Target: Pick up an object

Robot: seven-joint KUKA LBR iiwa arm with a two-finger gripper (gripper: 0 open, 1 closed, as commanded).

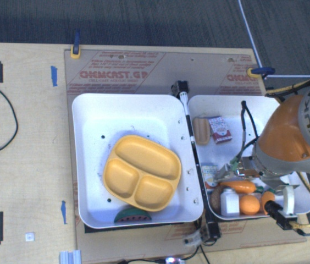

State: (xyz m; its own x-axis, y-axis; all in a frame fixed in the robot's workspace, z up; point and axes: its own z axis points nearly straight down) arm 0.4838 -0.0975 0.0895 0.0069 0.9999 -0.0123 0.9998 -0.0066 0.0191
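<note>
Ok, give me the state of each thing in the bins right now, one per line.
Yellow tray: lying flat in the left bin, compartments up.
Watermelon slice: at the left bin's near edge, partly under the tray.
Red packet: lying flat in the right bin.
Tan block: beside the packet, lying flat.
Carrot: lying by the arm.
Orange: resting near the carrot.
White bottle: lying beside the orange.

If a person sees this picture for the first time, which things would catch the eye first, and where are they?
The eye goes first to the yellow divided plate, which lies in the middle of the left bin. Next comes the arm's orange band, which hangs over the right bin. Under it, at that bin's near end, sits a cluster of small things, among them an orange fruit and a carrot.
</note>
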